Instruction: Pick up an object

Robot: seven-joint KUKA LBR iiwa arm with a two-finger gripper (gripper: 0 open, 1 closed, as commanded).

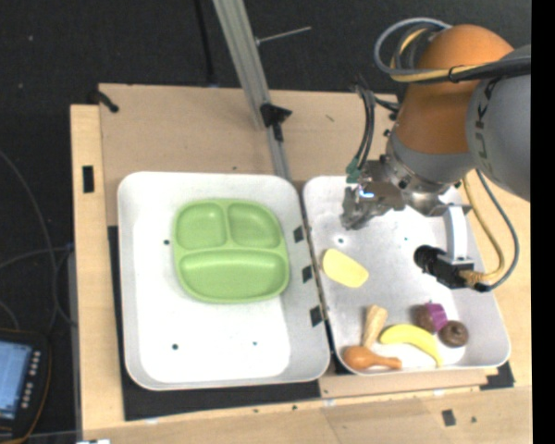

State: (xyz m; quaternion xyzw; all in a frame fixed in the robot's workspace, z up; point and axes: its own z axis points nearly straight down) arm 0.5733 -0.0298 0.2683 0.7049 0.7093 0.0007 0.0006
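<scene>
From my remote desk, I watch the grey two-finger gripper (356,213), empty, its grip state unreadable, hang just above-right of the pale yellow wedge (345,268) in the right white bin (499,326).

Plastics, metal and board around the claw

The two-finger metal claw (356,206) looked dull grey, under a glossy orange band (449,81) and a smooth grey arm casing (513,128). Beneath it the right shallow white plastic bin (388,239) had a smooth, faintly shiny floor; the left white plastic bin (148,340) looked alike. Well left of the claw, the green three-part plastic plate (231,251) was smooth and satiny. Just below the claw lay a matt pale-yellow wedge (345,268); farther below, a glossy yellow banana-shaped toy (412,340). The tan bench board (166,128) looked matt, like wood or cardboard.
</scene>
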